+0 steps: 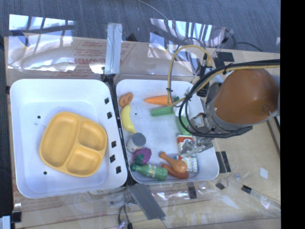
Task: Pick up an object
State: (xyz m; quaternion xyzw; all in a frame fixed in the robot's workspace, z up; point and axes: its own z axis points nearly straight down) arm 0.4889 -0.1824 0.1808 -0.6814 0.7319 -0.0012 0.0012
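Step in hand: the approach. The gripper (194,147) is low over the right bin (157,87), near that bin's right wall, just above a small white carton (187,152) with a red top. Whether the pincer is open or shut, or has hold of anything, I cannot tell: the metal parts are tangled with the carton in this view.

Likely target, as a guess: the carton, or the chicken drumstick (173,164) touching it on the left.

Next move calls for a straight drop and a clean close on 1 item; the pile is tight.

Materials: smooth moulded plastic toy food.
- banana (127,119), curved, glossy yellow
- carrot (158,99), tapered
- green bottle (150,171), lying flat

Left bin (28,175) bears a yellow plate (73,143) with 3 compartments, matte, with rounded corners.
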